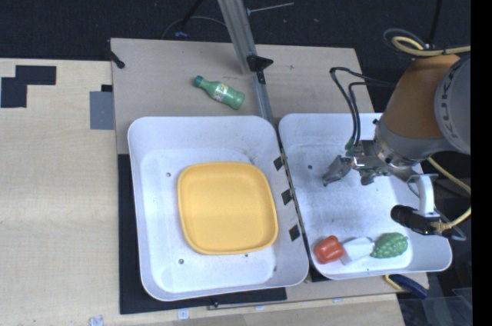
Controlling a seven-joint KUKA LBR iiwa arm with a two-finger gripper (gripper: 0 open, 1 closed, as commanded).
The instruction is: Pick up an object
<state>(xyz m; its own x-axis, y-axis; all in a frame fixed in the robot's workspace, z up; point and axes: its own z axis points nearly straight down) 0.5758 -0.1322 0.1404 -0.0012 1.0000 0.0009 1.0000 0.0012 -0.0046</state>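
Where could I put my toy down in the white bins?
Left bin: only the strip around the yellow plate. Right bin: the bare floor between its left wall and the gripper. Its lower edge is crowded by the red pepper, a white piece and a green vegetable.

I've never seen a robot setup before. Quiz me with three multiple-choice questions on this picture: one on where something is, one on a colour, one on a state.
1. Where is the yellow plate?
A. left bin
B. right bin
C. bench

2. What colour is the bottle?
A. red
B. green
C. blue

3. How is the bottle positioned?
A. upright
B. lying on its side
C. in a bin

Answers:
1 A, it fills the middle of the left bin.
2 B, its body is green.
3 B, it lies flat on the bench behind the bins.
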